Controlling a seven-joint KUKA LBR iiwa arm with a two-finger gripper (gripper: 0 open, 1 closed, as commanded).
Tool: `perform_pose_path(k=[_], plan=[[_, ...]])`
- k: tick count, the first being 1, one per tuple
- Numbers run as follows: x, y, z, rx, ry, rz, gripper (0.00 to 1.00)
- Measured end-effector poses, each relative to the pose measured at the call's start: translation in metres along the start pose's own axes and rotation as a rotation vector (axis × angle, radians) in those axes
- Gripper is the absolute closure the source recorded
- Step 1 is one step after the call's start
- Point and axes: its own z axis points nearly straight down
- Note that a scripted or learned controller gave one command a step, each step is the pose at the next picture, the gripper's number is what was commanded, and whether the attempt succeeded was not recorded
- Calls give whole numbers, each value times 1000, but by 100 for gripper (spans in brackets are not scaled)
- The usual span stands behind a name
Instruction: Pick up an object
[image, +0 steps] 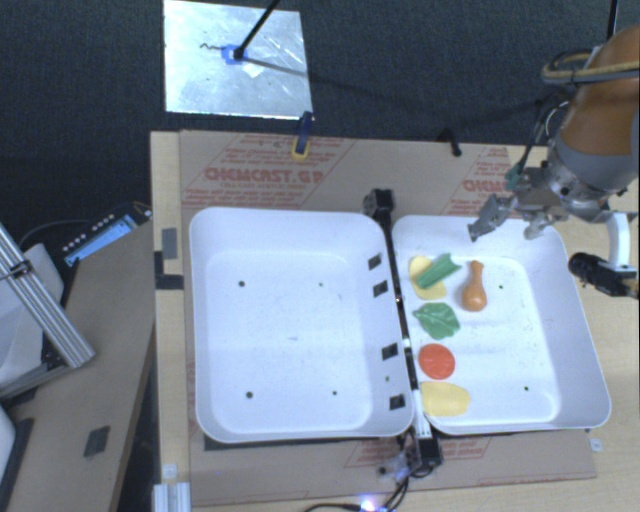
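Observation:
The right bin holds several small toy foods along its left side. A green piece lies on a yellow piece at the top, with an orange drumstick-shaped piece beside it. Below them sit a green leafy piece, a red round piece and a yellow piece. My gripper hangs above the bin's far edge, up and to the right of the drumstick. Its two grey fingers are spread apart with nothing between them.
The left bin sits beside the right one, joined by a black hinge strip. Both rest on a cardboard sheet. A shiny metal plate lies at the back. Aluminium rails stand at the left.

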Motion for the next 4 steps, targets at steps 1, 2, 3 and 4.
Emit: perform_pose_path(k=[1, 2, 3, 4], plan=[[0, 1, -11, -3, 0, -3, 100], [55, 50, -48, -8, 1, -7, 100], [232, 37, -29, -1, 6, -17, 100], [234, 34, -178, -18, 4, -4, 100]])
